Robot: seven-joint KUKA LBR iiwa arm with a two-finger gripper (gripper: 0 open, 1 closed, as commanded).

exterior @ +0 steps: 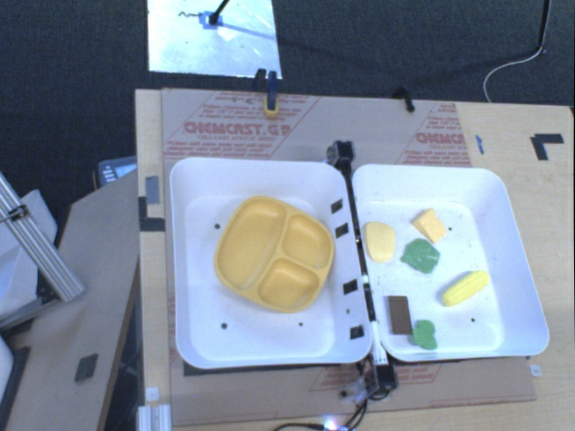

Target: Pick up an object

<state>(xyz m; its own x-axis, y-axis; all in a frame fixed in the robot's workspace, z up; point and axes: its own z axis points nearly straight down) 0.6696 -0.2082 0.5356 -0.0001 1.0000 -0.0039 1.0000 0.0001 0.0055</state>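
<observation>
Nothing had been picked up yet: the corn cob [464, 287], cheese wedge [429, 224], pale yellow slice [380, 241], leafy greens [420, 256], chocolate bar [400, 314] and broccoli [423, 334] all lay in the right bin [517, 232], the divided yellow plate [274, 253] in the left bin [193, 241].

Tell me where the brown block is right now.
In the camera view, the brown block lies flat in the right bin, near its front-left corner, just left of the small green piece and below the pale yellow oval.
</observation>
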